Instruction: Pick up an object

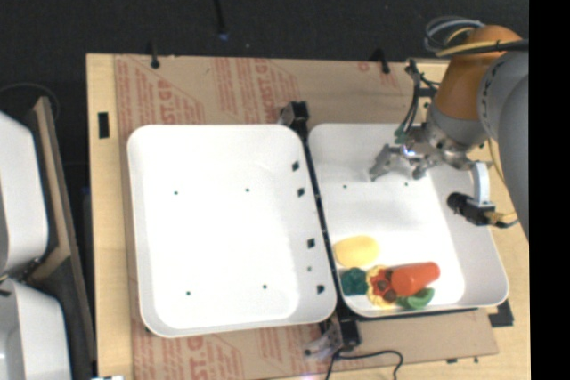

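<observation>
Objects for picking lie clustered at the near end of the right-hand shallow white plastic bin [463,276], and none has yet been lifted. Reading from left to right across the wooden surface [107,191]: the left-hand shallow white plastic bin [142,191] comes first, then the black divider clips along the seam between the two bins. Just past the seam, in the right bin's near corner, sits a pale yellow rounded soft-looking lump [355,248], with a small dark green knobbly piece [354,281] touching its near side. Beside these lies an orange-red cylindrical item [412,277], carrot-like or pepper-like in shape, resting on a scrap of bright green and yellow; its exact make is too small to tell. The three sit packed close together against the bin's near wall.

Farther back over the same bin, well apart from the cluster, hangs the metal two-finger pincer [398,161] at the end of the grey arm with its orange band [463,84]. Its fingers appear spread apart with nothing between them, though the view is coarse.

Judged stage: the approach, before any grasp. The next move likely calls for travel toward the near corner, then a descent onto one item. The crowding and the nearby wall may hinder a clean closure; the orange-red item, being longest, looks the readiest target.
</observation>
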Robot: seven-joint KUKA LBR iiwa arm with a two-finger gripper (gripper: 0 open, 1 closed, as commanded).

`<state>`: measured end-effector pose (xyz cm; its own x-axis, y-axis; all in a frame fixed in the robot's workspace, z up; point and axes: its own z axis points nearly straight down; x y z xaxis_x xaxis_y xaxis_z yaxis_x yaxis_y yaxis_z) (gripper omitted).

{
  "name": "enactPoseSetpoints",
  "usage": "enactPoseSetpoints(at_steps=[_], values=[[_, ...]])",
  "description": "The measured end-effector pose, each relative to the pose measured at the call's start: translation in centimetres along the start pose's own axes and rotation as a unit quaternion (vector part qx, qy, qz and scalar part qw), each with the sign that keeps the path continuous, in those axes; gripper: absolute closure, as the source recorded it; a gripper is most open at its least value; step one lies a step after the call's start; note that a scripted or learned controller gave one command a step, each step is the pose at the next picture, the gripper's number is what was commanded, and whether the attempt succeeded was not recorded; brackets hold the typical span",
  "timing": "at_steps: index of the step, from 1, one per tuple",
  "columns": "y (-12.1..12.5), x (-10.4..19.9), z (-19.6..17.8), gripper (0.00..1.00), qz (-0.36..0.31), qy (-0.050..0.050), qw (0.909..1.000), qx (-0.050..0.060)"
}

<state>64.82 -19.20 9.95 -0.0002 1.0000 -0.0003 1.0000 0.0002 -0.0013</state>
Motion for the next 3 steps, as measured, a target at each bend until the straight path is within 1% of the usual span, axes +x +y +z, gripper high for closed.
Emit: enactPoseSetpoints(at_steps=[1, 2, 3], values=[[0.1, -0.1, -1.2, 1.00, 0.000, 0.000, 1.0000, -0.002], [0.8, -0.4, -5.8, 1.00, 0.000, 0.000, 1.0000, -0.003], [0.7, -0.3, -12.2, 1.00, 0.000, -0.001, 1.0000, -0.004]])
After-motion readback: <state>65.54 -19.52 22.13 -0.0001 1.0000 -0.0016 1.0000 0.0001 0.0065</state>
